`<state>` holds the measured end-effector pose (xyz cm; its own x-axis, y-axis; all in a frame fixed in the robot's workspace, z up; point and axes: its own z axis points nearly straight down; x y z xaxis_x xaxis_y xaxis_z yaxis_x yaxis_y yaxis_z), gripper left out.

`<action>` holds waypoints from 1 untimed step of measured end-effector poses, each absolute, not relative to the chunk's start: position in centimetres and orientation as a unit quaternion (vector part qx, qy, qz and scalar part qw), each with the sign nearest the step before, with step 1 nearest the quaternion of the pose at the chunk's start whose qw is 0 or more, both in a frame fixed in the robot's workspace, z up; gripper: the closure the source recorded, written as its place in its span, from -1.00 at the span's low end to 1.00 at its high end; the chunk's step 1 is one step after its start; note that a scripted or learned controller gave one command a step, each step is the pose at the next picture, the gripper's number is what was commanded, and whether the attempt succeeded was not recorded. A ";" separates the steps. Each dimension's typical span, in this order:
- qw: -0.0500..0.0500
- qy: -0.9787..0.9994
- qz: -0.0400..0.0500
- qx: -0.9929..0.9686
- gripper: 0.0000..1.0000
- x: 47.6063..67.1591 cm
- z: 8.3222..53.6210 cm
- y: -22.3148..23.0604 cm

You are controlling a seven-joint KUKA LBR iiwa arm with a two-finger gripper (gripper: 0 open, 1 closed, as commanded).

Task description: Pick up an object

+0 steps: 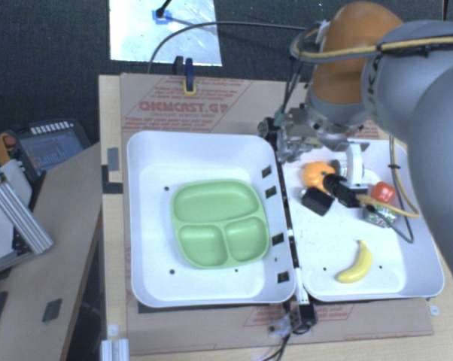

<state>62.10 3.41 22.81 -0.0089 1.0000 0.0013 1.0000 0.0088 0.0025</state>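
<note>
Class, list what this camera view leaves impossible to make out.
- Right bin: far corner hidden by the arm, camera view.
- Orange fruit: partly covered by the arm.
- Red round item: too small to name.
- Speckled item beside it: blurred, too small.

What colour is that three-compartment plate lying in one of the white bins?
Light green all over. The three-compartment plastic plate shows plainly in the camera view, looking down from above.
</note>
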 end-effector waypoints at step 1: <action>0.001 0.710 0.002 0.704 1.00 64.7 22.0 8.3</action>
